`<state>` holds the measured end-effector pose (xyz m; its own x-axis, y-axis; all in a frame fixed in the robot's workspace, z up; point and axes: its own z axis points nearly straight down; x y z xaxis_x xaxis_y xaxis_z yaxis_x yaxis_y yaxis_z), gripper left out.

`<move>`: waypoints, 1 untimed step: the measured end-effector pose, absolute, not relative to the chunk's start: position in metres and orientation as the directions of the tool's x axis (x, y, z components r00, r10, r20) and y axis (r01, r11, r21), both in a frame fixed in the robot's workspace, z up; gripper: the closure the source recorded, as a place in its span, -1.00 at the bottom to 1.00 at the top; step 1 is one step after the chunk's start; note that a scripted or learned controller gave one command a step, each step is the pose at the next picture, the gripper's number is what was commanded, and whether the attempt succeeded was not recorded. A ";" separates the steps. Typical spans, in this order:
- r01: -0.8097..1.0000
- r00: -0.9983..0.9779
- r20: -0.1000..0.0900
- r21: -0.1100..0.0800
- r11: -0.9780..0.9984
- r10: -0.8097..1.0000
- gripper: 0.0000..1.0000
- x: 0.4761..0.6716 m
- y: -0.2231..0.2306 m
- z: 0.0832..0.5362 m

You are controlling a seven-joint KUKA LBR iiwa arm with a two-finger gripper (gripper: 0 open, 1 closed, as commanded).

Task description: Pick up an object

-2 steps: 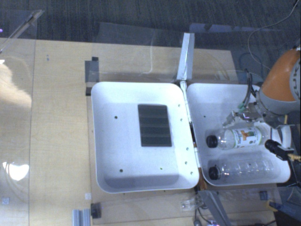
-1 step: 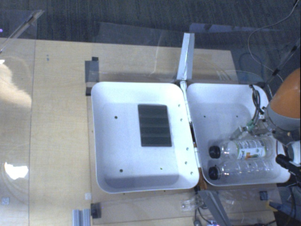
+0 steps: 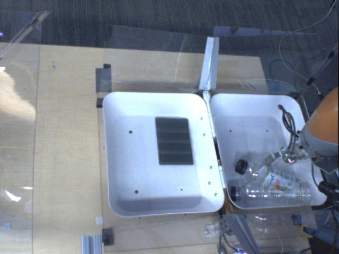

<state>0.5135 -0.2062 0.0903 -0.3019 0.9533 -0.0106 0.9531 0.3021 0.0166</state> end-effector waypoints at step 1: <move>0.962 -0.274 -0.008 0.013 0.274 0.962 -1.00 0.544 -0.201 0.089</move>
<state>0.5441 -0.2013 0.0895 -0.2743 0.9616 -0.0077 0.9615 0.2744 0.0130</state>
